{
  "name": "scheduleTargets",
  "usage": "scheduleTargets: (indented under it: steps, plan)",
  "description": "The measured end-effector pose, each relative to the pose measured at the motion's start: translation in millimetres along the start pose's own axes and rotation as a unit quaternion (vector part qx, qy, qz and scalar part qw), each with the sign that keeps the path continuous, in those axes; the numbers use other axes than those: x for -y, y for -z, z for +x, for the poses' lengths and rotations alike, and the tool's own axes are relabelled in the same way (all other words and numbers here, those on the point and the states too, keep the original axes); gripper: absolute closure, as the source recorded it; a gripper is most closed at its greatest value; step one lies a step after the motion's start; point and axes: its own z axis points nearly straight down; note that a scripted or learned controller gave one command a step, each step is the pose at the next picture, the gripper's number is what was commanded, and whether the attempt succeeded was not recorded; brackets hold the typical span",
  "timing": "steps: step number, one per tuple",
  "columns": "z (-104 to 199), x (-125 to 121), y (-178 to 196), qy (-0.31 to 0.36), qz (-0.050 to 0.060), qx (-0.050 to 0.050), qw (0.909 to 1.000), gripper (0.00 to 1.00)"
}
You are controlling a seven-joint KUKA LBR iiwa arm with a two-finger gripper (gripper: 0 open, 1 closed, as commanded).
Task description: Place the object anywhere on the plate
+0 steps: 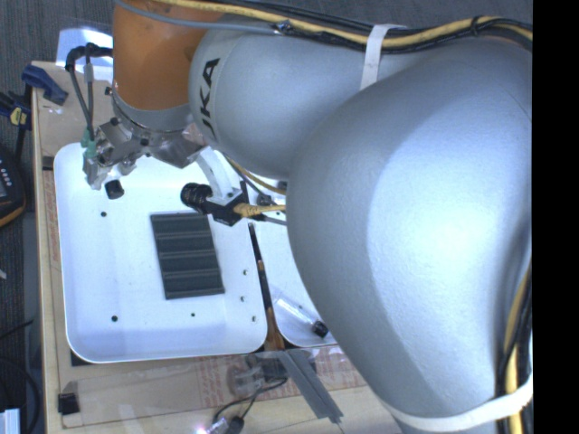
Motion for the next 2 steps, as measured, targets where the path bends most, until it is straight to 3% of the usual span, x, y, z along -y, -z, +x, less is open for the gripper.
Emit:
scheduleTargets:
  steps: [1,2]
  plan:
    - [-19.2,74.5,-69.5,0.163,0.002,-0.001,0.9867,1.00]
    - [-4.6,18.2,39.7,0.155,-0.001,0.000,0.9879,1.00]
